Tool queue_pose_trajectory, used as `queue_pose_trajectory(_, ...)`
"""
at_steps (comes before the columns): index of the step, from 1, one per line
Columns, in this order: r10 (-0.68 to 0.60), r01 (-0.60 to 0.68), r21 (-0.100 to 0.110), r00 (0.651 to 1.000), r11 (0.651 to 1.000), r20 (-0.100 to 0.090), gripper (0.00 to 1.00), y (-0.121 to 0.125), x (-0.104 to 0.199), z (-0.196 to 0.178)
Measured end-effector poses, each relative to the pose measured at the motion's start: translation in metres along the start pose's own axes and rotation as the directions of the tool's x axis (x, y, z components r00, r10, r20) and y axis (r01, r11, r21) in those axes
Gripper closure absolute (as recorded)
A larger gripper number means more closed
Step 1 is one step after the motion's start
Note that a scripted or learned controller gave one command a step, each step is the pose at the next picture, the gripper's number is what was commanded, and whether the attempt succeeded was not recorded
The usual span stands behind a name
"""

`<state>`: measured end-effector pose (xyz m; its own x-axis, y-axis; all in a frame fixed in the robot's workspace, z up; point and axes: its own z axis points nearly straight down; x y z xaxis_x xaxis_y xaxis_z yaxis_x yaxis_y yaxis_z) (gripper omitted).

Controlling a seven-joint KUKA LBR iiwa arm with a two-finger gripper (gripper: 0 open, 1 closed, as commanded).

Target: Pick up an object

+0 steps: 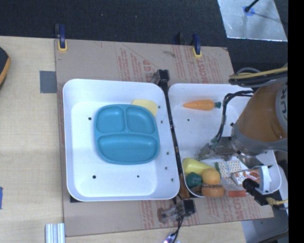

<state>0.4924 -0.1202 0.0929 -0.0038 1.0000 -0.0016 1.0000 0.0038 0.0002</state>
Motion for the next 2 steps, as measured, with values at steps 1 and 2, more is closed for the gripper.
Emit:
queue_pose_trajectory(1, -0.001, 0.001, -0.004, 1.0, 1.0, 0.001, 0.0, 0.084, -0.028, 0.0)
queue_pose_trajectory(2, -0.003, 0.003, 0.005, 1.0, 1.0, -0.004, 0.0, 0.052, 0.012, -0.033)
